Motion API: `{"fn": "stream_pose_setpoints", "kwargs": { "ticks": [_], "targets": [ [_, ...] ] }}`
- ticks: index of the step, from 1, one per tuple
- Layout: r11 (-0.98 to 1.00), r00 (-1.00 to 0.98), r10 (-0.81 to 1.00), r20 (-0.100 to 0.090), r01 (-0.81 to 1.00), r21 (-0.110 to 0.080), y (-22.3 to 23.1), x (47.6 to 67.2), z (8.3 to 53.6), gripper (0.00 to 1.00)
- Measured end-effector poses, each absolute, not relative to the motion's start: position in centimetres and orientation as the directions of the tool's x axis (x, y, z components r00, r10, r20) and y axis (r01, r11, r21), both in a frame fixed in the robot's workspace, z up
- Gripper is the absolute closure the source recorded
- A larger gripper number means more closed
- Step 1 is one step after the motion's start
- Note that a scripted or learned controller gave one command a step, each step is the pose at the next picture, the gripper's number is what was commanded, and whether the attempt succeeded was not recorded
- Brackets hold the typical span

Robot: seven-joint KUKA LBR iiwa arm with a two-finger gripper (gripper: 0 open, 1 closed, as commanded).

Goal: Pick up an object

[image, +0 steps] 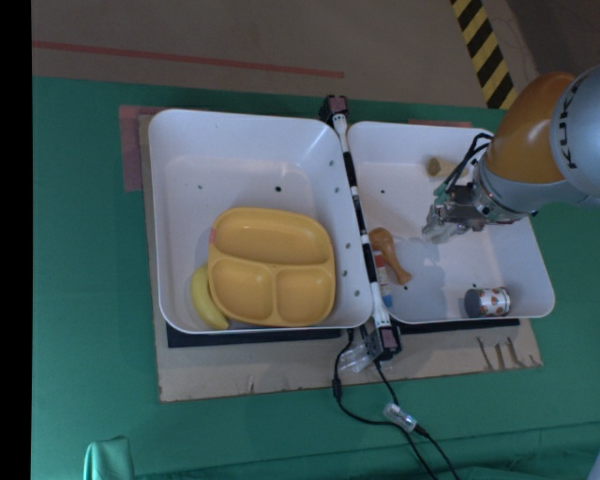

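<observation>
Hovering low over the right white plastic bin [525, 272], the grey gripper [441, 225] sits at three o'clock from the brown drumstick-shaped toy [388, 253] — probably lining up a grasp. Whether it is open or closed, I cannot tell. That bin carries three things: the drumstick, a small patterned can [487, 301] at five o'clock, a tan lump [434, 166] at twelve.

A robot lab or test cell, not a home. The surface [84, 281] is covered in green matting, with two white bins [169, 187] set on taped cardboard [281, 375]. Loose cables [375, 394] trail off it, yellow-and-black hazard tape [483, 47] marks the floor [234, 28], and an industrial arm [553, 131] reaches in.
</observation>
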State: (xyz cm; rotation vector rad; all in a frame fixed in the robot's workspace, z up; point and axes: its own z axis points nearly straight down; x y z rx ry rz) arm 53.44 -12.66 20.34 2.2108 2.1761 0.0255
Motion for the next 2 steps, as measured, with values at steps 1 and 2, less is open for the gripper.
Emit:
{"fn": "stream_pose_setpoints", "kwargs": {
  "ticks": [1,2],
  "targets": [
    [-0.009,0.010,1.000,-0.012,1.000,0.026,-10.19,52.65,18.91,1.00],
    [-0.008,0.009,1.000,-0.009,1.000,0.025,-10.04,52.65,18.81,0.00]
  ]
}}
